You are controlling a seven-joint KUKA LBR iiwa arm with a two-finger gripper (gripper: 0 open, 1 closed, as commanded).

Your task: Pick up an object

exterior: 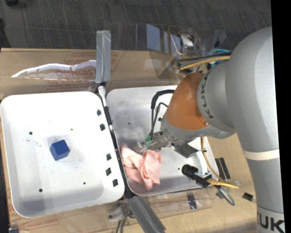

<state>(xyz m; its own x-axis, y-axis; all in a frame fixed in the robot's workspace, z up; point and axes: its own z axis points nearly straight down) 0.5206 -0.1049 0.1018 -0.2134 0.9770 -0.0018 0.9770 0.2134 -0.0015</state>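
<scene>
A crumpled pink cloth (142,168) lies in the right bin (130,107), near its front left corner. My gripper (151,142) hangs low just above the cloth's upper edge, its tip close to or touching the fabric. The grey arm with its orange band comes in from the right and covers much of that bin. A small blue cube (59,149) rests in the left bin (17,116), a little left of its middle.
A metal divider strip (102,57) runs between the two bins at the back. Cardboard lies under and behind both bins. Cables and clear plastic sit behind the right bin.
</scene>
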